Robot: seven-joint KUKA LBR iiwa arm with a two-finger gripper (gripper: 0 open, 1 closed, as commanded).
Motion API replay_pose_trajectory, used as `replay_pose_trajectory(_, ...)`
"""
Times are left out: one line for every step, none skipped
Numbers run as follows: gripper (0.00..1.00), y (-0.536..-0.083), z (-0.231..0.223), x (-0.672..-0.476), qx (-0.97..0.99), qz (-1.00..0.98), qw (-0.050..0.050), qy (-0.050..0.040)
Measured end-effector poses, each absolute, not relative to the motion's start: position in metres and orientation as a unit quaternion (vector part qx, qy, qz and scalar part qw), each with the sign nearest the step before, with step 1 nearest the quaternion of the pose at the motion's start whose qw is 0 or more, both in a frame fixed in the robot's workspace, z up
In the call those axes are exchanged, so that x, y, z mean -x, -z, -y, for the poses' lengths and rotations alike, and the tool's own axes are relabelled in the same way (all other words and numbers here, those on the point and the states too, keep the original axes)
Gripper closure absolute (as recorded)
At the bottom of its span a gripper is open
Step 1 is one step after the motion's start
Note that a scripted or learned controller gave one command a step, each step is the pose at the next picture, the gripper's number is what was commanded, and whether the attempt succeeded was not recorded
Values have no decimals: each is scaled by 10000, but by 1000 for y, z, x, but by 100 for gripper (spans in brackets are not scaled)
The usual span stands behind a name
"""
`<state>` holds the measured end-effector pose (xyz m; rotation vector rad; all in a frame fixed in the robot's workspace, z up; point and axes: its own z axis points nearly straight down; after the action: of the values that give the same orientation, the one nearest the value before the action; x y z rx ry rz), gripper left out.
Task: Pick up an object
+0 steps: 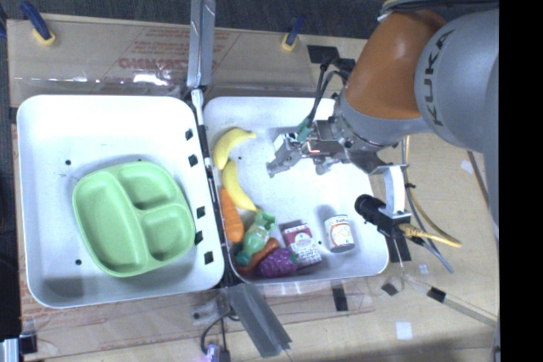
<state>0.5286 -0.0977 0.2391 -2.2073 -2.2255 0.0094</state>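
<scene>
Right white bin: curved yellow banana at its left wall, arm's gripper hovering beside it, fingers apart, empty.

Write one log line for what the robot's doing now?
pincer: above right bin, nothing held | banana: in right bin | green tray: left bin

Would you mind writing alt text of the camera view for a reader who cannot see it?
A grey arm with an orange band reaches in from the right, its gripper over the right bin, above bare floor. Along that bin's left and front lie two bananas, a carrot, grapes, a small box and a can. The left bin holds a green divided plate.
</scene>
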Motion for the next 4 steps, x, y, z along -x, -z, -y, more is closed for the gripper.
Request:
replay_pose_trajectory(0,-211,107,-590,6740,7387,28,-28)
replay_pose_trajectory(0,-115,155,-625,6313,7754,-98,57)
replay_pose_trajectory(0,-106,162,-640,6415,7671,-87,44)
replay_pose_trajectory(0,-106,172,-642,6065,7950,-114,67)
